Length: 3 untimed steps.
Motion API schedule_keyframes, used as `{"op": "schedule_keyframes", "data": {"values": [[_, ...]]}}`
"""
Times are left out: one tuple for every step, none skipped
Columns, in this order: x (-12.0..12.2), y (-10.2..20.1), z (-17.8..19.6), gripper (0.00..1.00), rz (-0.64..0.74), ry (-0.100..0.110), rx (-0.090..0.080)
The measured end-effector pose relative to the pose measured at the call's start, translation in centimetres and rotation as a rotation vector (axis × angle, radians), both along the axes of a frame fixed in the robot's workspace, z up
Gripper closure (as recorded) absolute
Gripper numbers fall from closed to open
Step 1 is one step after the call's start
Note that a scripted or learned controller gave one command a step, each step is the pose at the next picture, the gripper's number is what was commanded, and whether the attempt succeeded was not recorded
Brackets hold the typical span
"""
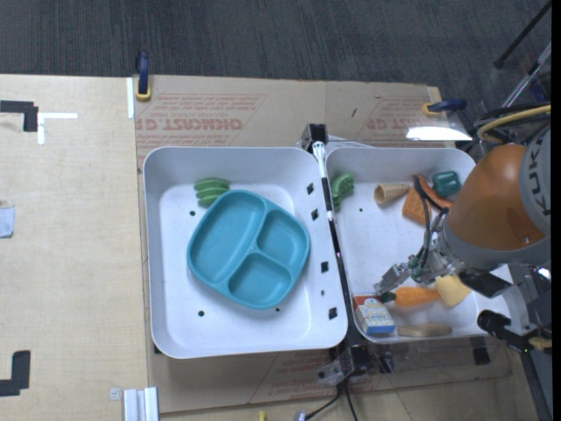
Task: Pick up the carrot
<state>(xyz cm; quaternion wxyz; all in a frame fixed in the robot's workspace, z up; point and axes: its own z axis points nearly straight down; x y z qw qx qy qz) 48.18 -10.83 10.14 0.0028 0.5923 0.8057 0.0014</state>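
**Gripper low beside the carrot in the right bin**

A blue divided plate (249, 249) lies in the left bin (166, 323), green beans (211, 189) just behind it. In the right bin (359, 235), the carrot (415, 297) rests near the front wall beside a small box (375, 316). The gripper (405, 276) hangs low, touching or just above the carrot; whether it is open cannot be told.

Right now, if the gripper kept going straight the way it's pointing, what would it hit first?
Likely the orange carrot, lying just under the two-finger gripper in the right white bin. Depth is unclear; it may instead meet the bin floor beside it.
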Motion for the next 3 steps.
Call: {"op": "schedule_keyframes", "data": {"values": [[-0.3,0.2,-0.9,0.0,0.095,0.005,0.0],[0.0,0.1,0.0,1.0,0.089,-0.001,-0.001],[4.1,4.4,9.0,1.0,-0.177,0.004,-0.001]]}}
